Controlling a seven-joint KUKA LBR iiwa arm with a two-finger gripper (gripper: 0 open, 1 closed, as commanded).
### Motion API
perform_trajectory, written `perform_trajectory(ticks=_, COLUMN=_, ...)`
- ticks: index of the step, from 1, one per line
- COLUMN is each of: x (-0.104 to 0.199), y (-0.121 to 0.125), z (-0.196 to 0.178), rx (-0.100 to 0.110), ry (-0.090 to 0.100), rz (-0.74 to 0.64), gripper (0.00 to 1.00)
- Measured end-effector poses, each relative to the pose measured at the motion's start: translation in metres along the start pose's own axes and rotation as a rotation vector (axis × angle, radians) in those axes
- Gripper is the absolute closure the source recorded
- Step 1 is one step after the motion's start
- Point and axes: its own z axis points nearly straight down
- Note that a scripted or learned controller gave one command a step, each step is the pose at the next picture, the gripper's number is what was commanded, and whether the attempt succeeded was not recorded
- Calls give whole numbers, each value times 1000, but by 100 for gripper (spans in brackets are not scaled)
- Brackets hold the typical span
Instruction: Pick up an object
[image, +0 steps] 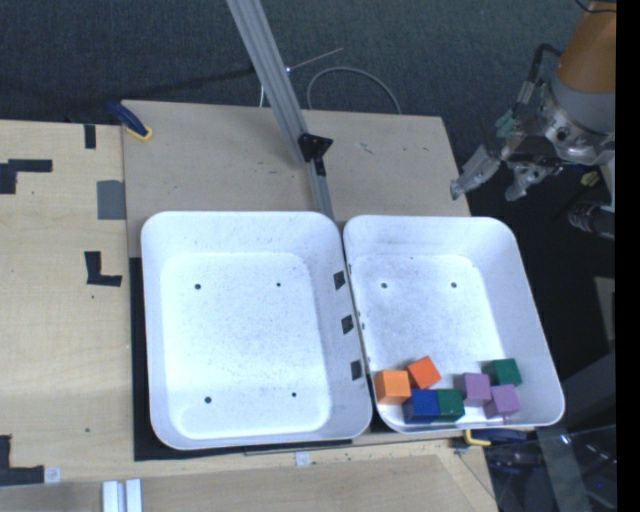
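Approach is the step in hand; the grey two-finger gripper hangs beyond the right shallow white bin, fingers apart and holding nothing; small coloured cubes cluster at that bin's near edge; next, it must travel over them and descend.

One fixed camera, mounted above the bench, looks down at a slant. Both white bins sit side by side mid-frame, fully in view. Moderate height; arm enters at upper right corner.
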Motion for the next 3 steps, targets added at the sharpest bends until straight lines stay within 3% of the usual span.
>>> perform_trajectory(ticks=1, x=51, y=-30, z=147, rx=19, ry=5, rz=-1, gripper=0)
perform_trajectory(ticks=2, x=-31, y=-39, z=52, rx=2, ry=-3, rz=5, gripper=0)
perform_trajectory(ticks=3, x=2, y=-53, z=197, rx=18, ry=5, rz=0, gripper=0)
